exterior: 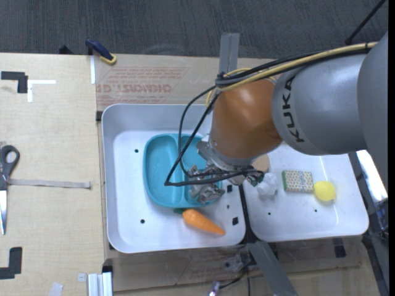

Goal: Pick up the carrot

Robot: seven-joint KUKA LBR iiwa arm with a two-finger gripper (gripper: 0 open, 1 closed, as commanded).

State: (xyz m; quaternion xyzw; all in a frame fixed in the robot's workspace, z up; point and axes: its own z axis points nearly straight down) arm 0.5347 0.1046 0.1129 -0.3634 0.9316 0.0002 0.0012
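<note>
An orange carrot (202,221) lies on the floor of the left bin (123,184), near the front right corner, just in front of a blue dish (162,168). My gripper (205,192) hangs directly above and slightly behind the carrot, over the blue dish's front right edge. The orange wrist band hides most of the gripper, and only a tangle of metal parts and cables shows beneath it. Nothing shows between it and the carrot, which rests free on the bin.
The right bin (308,217) holds a speckled sponge block (297,180), a yellow ball-like object (324,191) and a small white crumpled item (266,185). Scissors (6,177) lie on the bench at far left. The arm covers the bins' shared wall.
</note>
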